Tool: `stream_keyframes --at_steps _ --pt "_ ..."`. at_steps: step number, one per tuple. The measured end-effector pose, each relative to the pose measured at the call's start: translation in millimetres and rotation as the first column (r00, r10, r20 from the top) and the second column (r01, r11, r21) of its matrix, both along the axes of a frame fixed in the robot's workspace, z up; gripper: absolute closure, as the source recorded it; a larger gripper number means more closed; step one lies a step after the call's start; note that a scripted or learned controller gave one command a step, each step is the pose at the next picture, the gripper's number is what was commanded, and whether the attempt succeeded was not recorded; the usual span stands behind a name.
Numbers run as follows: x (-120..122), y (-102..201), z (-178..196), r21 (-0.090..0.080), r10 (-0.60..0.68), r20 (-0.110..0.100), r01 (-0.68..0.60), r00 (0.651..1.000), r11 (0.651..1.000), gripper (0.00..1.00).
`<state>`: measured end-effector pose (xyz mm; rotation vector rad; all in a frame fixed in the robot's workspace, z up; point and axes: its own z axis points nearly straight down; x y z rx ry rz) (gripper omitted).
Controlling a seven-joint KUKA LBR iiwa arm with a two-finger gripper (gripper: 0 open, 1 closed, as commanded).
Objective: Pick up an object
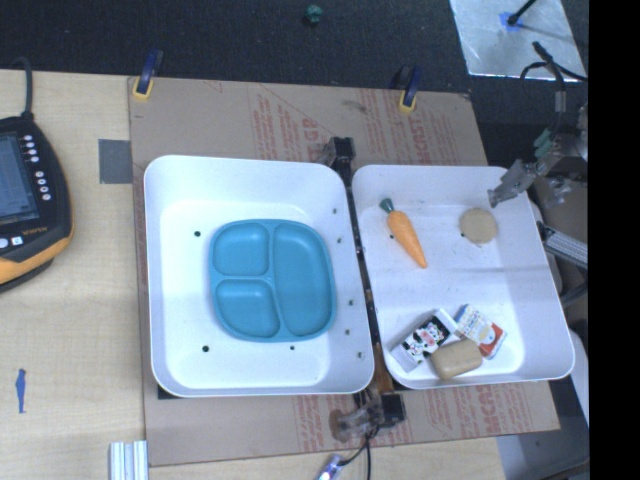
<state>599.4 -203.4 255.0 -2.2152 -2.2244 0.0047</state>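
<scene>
Peeking in at the right bin point(545, 268), the end effector point(512, 183) looks cropped.

Red print on cardboard point(300, 118), illegible.

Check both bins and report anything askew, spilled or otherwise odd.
Nothing is spilled or broken. The blue plate lies flat in the left bin. In the right bin, the carrot lies slantwise, and two small cartons and a bun crowd its near corner.

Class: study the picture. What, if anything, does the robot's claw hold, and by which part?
Nothing: the claw sits at the right bin's far edge, nothing between its fingers.
</scene>
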Motion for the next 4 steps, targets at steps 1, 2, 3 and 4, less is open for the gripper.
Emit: stream_keyframes --at_steps 1,2,3,4 --pt "20.3 89.7 -86.6 0.001 0.003 -0.003 -0.003 1.000 1.000 0.00" --pt "20.1 105.9 -164.4 -0.001 0.002 -0.003 -0.002 1.000 1.000 0.00" --pt "15.7 109.8 -163.4 0.000 0.002 -0.003 -0.002 1.000 1.000 0.00" --pt "15.6 108.7 -153.2 -0.001 0.003 -0.006 -0.003 1.000 1.000 1.00"
